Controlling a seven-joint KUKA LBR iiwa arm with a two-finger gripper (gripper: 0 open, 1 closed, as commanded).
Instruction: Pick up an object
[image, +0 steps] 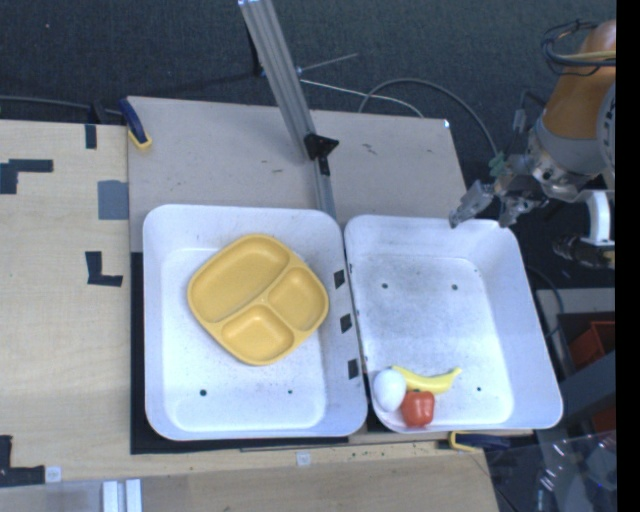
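So my gripper (487, 207), fingers apart and holding nothing, hangs over the right bin's (520, 290) far rim, with the banana (432, 379) lying crosswise well nearer and leftward.

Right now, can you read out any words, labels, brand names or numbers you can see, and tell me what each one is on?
None: no readable text on the yellow tray, the white bins, the bench or the arm.
Dark tape patches on the bench carry no lettering.

Gripper (483, 207) above right bin's (520, 300) corner
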